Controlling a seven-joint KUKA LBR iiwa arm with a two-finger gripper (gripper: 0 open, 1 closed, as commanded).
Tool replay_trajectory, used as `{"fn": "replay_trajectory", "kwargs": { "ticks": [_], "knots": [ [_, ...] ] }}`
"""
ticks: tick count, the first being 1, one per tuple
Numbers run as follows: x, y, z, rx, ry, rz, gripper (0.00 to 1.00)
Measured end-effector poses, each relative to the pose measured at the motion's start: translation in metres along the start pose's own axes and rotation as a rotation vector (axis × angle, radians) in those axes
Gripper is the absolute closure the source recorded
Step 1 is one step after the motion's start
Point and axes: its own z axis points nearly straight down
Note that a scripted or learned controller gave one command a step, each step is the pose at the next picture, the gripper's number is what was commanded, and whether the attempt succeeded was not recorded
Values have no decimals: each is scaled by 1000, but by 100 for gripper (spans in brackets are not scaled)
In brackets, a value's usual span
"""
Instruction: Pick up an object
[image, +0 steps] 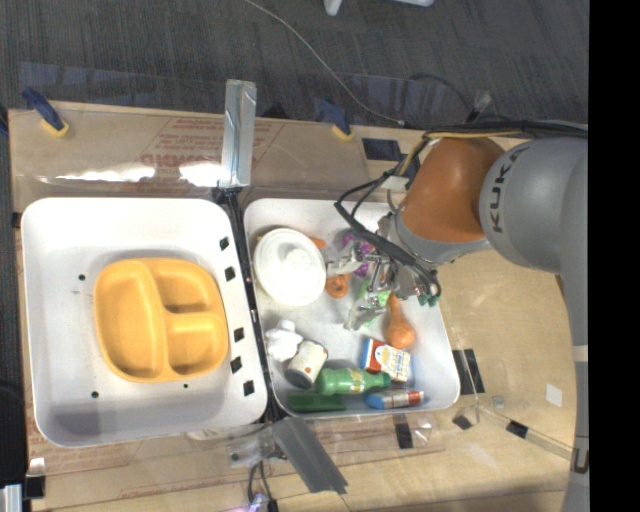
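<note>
Gripper (368, 290) is being held low in right bin (440, 330), centre; finger state cannot be told. White bowl (289, 265) at its 9 o'clock, orange carrot-like item (399, 325) at 4, green bottle (352, 381) at 6. Yellow divided tray (160, 318) is being carried by left bin (50, 250).

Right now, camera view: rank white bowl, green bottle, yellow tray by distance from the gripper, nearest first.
1. White bowl, just left of the gripper, same right bin.
2. Green bottle, below the gripper, near the right bin's front edge.
3. Yellow tray, far left, in the left bin.
</note>
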Motion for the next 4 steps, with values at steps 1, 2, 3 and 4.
{"fn": "replay_trajectory", "kwargs": {
  "ticks": [1,2,3,4],
  "knots": [
    [4,19,-1,23,2,98,0],
    [18,34,-1,29,8,261,0],
    [35,43,-2,28,-3,348,0],
    [34,57,-1,24,-2,606,0]
  ]
}}
